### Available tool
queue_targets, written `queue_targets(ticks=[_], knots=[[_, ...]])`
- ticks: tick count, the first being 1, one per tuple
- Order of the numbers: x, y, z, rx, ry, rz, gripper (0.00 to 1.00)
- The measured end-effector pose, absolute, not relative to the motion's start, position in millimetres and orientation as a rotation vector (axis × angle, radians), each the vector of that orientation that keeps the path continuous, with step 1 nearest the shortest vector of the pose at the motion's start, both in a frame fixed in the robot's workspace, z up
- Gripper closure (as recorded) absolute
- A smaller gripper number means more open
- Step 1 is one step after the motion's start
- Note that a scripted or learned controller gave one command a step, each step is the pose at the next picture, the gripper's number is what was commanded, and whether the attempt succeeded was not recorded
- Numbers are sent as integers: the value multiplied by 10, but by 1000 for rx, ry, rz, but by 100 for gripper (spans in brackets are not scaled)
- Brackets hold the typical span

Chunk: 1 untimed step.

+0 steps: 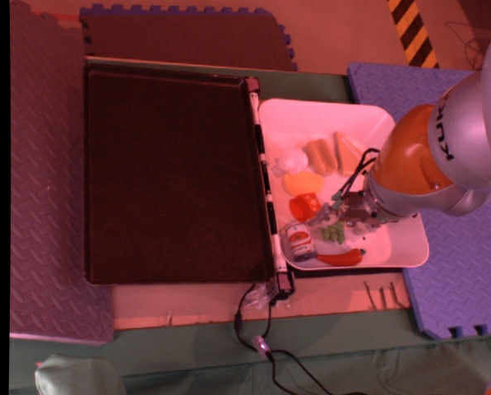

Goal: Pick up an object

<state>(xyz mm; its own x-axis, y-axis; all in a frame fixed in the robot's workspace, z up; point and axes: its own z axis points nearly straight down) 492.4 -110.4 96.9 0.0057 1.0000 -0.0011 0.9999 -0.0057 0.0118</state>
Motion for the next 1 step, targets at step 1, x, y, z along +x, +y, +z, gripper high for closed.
queue_targets(ticks=[1], knots=[[4960,-1125,1109,2214,2195,22,100]])
